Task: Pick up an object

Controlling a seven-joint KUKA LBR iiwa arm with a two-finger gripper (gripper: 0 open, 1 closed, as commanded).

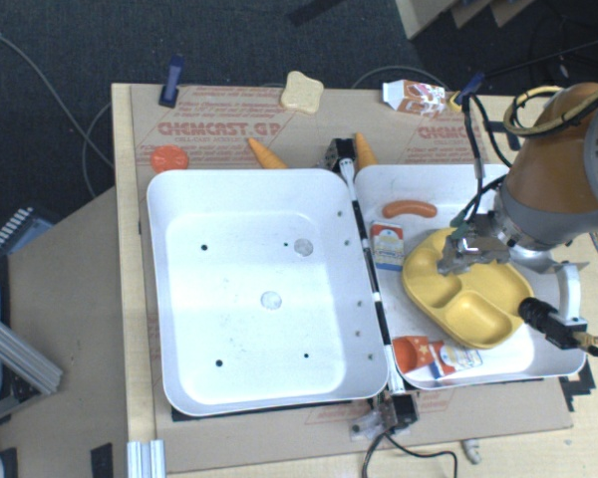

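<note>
Camera view puts your hand (465,248) over the yellow divided dish's (468,302) upper rim in the right bin (538,366); I cannot tell its state.

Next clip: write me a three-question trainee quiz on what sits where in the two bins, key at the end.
1. True or false: the yellow dish lies in the left bin.
2. Which item lies nearest the far edge of the right bin? A) sausage B) red and white carton C) small carton
3. Fill in: the arm's hand is over the far rim of the ____.

Key:
1. False; it lies in the right bin.
2. A.
3. Yellow dish.
</note>
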